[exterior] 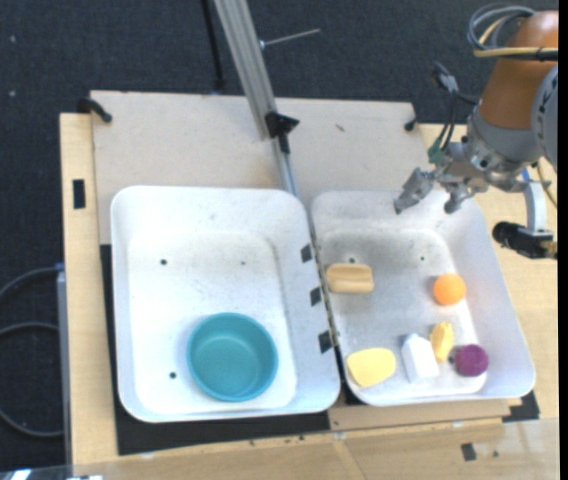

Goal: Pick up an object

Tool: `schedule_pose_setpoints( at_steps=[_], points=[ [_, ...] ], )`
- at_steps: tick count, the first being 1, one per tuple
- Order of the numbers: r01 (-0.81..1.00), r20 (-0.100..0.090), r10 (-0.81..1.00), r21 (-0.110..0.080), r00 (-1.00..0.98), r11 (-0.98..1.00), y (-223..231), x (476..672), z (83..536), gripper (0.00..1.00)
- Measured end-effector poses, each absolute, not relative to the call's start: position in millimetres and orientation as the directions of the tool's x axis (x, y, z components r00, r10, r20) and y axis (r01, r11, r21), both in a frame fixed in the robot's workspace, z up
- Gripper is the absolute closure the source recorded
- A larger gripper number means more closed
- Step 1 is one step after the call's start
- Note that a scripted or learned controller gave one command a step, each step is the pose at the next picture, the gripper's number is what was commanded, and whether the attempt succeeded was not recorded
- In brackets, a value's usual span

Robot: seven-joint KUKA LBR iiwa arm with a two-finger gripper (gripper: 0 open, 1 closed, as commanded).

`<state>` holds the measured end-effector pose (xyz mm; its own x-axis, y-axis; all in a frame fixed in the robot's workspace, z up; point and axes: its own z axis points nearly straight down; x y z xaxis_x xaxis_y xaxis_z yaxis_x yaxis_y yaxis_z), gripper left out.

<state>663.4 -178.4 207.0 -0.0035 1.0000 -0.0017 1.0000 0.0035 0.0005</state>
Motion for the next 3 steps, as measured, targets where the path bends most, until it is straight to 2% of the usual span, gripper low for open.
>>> schedule_pose_setpoints(
  at_steps=[1,2,3],
  points=[
    [1.000,-0.003,1.000,0.000,-0.004,0.004,-179,663.3,207,0.00],
    [1.000,-0.001,1.000,-0.004,-0.005,0.005,-175,672.1,153,0.00],
    [1.000,-0.002,1.000,-0.003,-0.006,0.006,-176,671.3,100,0.00]
  ],
)
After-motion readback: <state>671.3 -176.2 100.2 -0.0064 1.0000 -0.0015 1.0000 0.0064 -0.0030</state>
